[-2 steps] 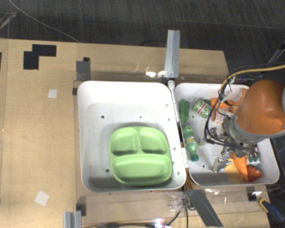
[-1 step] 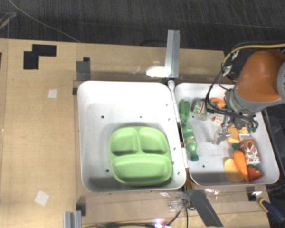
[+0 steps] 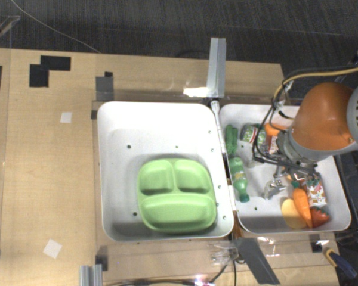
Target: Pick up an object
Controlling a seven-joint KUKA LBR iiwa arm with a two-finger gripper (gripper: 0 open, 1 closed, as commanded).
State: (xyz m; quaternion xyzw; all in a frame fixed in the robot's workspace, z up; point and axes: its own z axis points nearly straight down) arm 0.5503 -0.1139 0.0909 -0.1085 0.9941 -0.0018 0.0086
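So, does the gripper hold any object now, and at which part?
It cannot be told. The gripper hangs low in the right bin beside the carrot, but nothing visibly sits in it.

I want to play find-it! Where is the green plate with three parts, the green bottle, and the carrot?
green plate [image 3: 176, 194], camera view, middle of the tray in the left bin.
green bottle [image 3: 231, 140], camera view, its upper body by the right bin's left wall.
carrot [image 3: 302, 202], camera view, its orange body.

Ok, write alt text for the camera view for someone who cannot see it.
A grey arm with an orange band reaches from the right over the right bin, which holds a green bottle, a carrot and other small items. The left bin holds a green divided tray.
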